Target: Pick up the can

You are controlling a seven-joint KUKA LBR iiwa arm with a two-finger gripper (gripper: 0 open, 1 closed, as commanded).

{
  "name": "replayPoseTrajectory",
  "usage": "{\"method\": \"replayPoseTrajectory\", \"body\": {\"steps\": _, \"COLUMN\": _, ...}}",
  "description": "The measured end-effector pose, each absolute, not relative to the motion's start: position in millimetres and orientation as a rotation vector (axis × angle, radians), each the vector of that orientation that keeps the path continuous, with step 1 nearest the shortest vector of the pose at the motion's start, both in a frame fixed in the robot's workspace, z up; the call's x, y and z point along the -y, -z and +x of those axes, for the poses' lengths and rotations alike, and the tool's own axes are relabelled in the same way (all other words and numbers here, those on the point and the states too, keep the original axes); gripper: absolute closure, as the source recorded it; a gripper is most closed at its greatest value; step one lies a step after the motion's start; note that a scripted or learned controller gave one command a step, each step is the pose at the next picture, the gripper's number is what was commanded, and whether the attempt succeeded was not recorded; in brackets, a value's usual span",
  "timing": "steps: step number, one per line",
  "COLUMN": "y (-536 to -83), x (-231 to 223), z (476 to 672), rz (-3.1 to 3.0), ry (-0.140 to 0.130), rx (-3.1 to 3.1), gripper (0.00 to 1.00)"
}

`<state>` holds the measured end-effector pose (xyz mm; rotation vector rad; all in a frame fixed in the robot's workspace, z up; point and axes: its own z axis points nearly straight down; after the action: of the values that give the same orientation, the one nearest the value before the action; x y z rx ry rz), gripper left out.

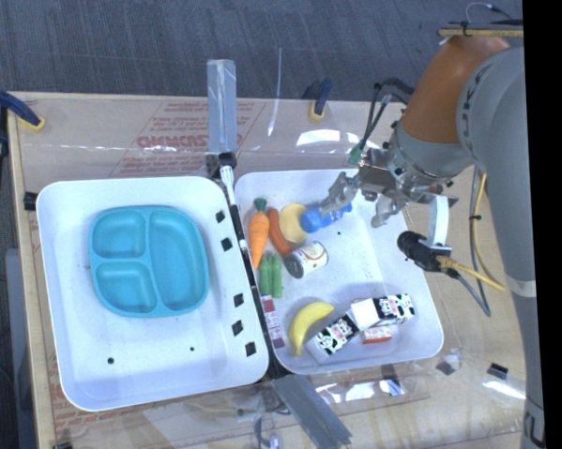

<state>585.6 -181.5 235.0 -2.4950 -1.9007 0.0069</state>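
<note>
Jaws: fingers of the gripper (355, 198) were spread apart, nothing between them, hanging over the far part of the right bin.
Arm (472, 96): came in from the right, orange band up top.
Left bin (72, 361): had a blue divided tray (151, 258) sitting in it.
Right bin (421, 301): pretty crowded tbh.
Banana (308, 323): near side, next to two cow-print cartons (366, 322).
Carrot (259, 231): by the divider on the left.
Can (308, 258): lying on its side mid-bin, just near of the gripper, not touched.

No readable text.
Faint red print on the surface (177, 130) behind the bins, too blurred to read.
</note>
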Motion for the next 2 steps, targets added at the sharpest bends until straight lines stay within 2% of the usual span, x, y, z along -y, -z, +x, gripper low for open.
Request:
{"method": "replayPoseTrajectory", "body": {"steps": 1, "y": -90.6, "x": 168.9, "z": 593.9, "rz": -2.115, "ry": -0.003, "rx": 2.318, "gripper": 0.0}}
{"method": "replayPoseTrajectory", "body": {"steps": 2, "y": -100.7, "x": 169.4, "z": 593.9, "rz": -2.11, "ry": -0.005, "rx": 2.321, "gripper": 1.0}}
